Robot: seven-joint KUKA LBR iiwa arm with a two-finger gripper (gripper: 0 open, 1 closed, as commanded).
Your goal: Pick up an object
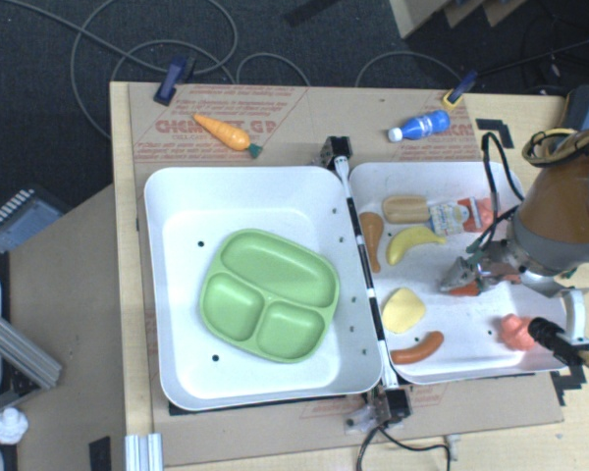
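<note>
The right bin (452, 180) holds several toy foods: a tan bun (404, 208), a brown sausage (371, 238), a yellow banana (410, 243), a clear packet with a red end (455, 214), a pale yellow round piece (402, 309), a red-brown sausage (417, 348) and a pink lump (515, 331). My gripper (464, 281) is low in the middle of this bin, right of the banana. A small red-orange thing (462, 288) lies right at its tip, partly hidden by it.
The left bin (177, 204) carries a green divided plate (268, 295). Behind the bins on the bench lie a toy carrot (226, 132), a blue bottle (420, 127) and a blue clip (173, 79). Black cables (499, 175) hang beside the arm.
</note>
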